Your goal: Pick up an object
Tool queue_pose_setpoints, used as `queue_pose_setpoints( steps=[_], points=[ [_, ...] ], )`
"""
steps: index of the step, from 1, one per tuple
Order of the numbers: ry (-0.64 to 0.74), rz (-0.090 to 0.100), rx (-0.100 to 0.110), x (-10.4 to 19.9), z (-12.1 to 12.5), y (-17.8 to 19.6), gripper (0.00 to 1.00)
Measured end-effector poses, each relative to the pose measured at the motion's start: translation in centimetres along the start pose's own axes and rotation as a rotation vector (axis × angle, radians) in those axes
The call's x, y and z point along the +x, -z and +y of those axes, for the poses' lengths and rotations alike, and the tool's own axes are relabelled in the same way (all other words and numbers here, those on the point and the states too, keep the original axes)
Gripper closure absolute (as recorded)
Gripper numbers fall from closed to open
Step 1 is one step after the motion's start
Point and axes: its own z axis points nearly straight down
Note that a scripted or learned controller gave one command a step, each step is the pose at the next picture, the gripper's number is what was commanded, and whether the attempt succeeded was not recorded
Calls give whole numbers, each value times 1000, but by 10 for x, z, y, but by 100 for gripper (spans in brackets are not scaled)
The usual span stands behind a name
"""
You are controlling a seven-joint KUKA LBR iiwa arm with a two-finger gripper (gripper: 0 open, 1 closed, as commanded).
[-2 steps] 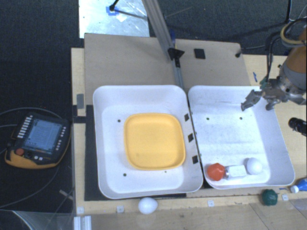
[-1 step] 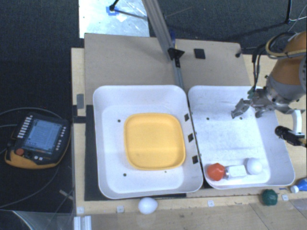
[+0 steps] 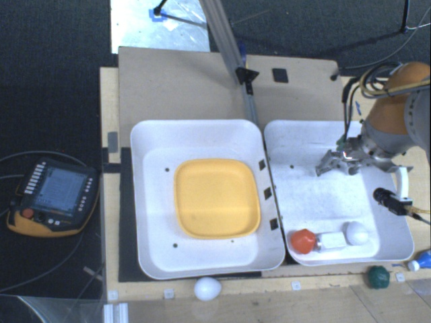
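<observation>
Two shallow bins sit side by side on a bench (image 3: 303, 86). The left bin (image 3: 151, 180) holds a square plate (image 3: 217, 198) near its middle. The right bin (image 3: 316, 200) holds three small things in a row along its near edge: a ball (image 3: 302, 241) on the left, a block (image 3: 331, 240) just beside it, and a rounded object (image 3: 356, 233) on the right. The gripper (image 3: 337, 163) hangs over the far right part of this bin, well apart from that row. An egg-shaped object (image 3: 207, 289) lies on the bench in front of the left bin. A handheld controller (image 3: 54, 197) rests left of the bench.
</observation>
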Motion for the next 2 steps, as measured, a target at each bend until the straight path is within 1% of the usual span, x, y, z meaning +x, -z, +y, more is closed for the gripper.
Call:
queue_pose_setpoints(
  steps=[1,2],
  points=[
    [1,-1,-6,0,2,13,100],
    [0,-2,-7,-4,-3,58,100]
  ],
)
